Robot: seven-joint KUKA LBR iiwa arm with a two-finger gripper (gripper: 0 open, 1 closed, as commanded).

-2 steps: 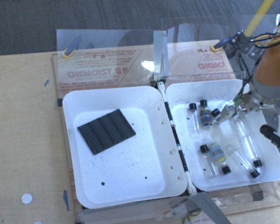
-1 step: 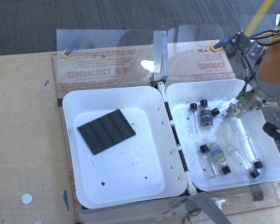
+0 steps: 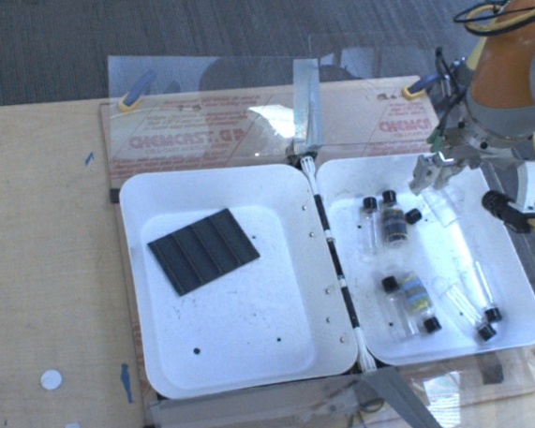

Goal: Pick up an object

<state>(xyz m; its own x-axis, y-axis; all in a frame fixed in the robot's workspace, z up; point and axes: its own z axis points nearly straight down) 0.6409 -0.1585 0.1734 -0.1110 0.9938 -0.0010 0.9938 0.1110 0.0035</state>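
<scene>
Several small clear vials with black caps lie in the right bin. One vial with a dark label and a plain one lie near the bin's back left. A vial with a blue and yellow label lies in the middle. Two long clear vials lie at the front right. My gripper hangs over the back of the right bin, just above a clear vial. I see nothing held in it.
The left bin holds a dark ribbed pad lying flat. A clear plastic sheet and a metal bracket stand behind the bins. The arm's orange band and cables sit at the far right.
</scene>
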